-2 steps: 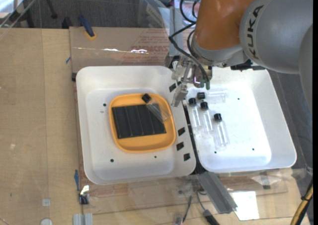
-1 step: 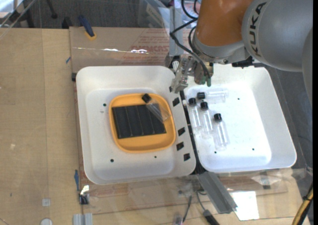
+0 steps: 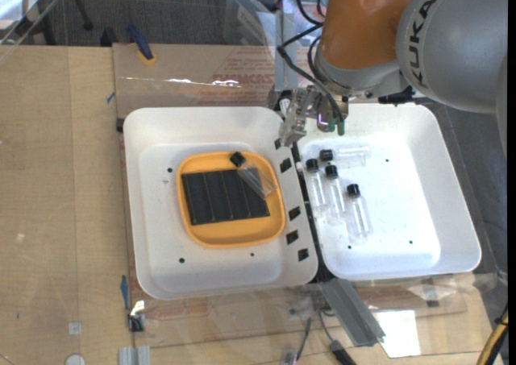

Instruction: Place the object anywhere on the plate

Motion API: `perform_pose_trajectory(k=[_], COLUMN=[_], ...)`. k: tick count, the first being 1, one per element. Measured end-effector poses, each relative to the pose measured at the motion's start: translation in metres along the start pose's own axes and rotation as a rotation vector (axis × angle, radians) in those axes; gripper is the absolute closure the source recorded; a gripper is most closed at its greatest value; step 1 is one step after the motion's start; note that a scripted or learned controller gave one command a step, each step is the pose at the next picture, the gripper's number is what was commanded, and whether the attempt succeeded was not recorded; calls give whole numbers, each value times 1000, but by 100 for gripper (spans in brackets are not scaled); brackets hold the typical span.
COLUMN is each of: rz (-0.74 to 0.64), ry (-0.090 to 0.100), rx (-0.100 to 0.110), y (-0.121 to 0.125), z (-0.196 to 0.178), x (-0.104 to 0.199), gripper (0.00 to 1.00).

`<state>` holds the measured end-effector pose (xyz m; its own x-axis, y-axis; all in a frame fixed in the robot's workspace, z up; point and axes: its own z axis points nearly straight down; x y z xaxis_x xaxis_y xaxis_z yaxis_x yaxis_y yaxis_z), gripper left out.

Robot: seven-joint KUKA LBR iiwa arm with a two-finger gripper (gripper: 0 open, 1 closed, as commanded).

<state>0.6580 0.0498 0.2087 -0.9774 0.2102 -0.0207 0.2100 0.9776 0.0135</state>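
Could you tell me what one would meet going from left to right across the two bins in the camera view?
Left bin → plate → vial on the plate → loose vials → right bin.

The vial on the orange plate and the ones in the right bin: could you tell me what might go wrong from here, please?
1. The clear vial lies tilted near the orange plate's upper right rim; being round, it might roll off.
2. The remaining vials lie close together in the right bin, so a grasp could nudge neighbours or catch two.
3. Their clear bodies look faint against the white, so picks could miss.
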Motion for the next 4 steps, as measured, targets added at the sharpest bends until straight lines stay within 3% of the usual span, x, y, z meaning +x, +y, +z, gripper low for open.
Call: perform_pose_trajectory(k=[2,3,4], rz=[6,-41,-38], ry=[-14,19,11], rx=[-11,11,5], y=[1,6,7], z=[-23,17,6], x=[-4,-2,-4], gripper=[100,100,100])
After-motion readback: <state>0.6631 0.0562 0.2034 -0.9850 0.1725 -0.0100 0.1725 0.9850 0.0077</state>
